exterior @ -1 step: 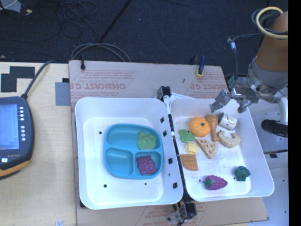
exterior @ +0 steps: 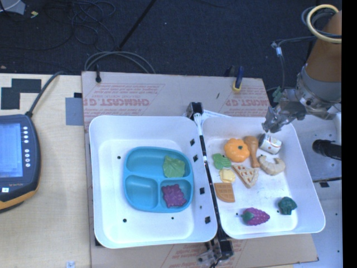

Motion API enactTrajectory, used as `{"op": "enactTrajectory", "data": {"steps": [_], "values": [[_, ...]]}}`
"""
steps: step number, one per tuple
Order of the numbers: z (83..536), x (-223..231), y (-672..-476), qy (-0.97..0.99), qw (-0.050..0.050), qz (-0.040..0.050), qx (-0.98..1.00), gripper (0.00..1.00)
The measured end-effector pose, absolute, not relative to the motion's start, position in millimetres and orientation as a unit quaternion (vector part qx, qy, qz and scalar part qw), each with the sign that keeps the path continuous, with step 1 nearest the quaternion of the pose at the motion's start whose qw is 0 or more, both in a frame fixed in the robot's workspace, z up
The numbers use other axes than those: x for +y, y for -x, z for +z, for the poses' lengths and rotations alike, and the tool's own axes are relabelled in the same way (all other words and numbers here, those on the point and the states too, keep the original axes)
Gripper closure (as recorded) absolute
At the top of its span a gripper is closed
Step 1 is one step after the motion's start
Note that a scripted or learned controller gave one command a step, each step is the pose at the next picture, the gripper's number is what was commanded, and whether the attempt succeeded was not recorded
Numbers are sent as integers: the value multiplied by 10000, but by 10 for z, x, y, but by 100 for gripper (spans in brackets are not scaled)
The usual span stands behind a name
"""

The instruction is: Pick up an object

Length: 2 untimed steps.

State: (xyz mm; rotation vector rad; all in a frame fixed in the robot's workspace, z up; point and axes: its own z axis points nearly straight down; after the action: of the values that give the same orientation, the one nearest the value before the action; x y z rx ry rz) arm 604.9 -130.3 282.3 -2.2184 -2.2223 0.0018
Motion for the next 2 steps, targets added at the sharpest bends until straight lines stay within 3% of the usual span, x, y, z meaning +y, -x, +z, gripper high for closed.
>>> {"op": "enactTrajectory", "data": {"steps": [1,2], "values": [[3380,-1756,-5437,7085,-20,1,-7057,100],[2701,-1577,-5150,7081,45,24,-7061,100]]}}
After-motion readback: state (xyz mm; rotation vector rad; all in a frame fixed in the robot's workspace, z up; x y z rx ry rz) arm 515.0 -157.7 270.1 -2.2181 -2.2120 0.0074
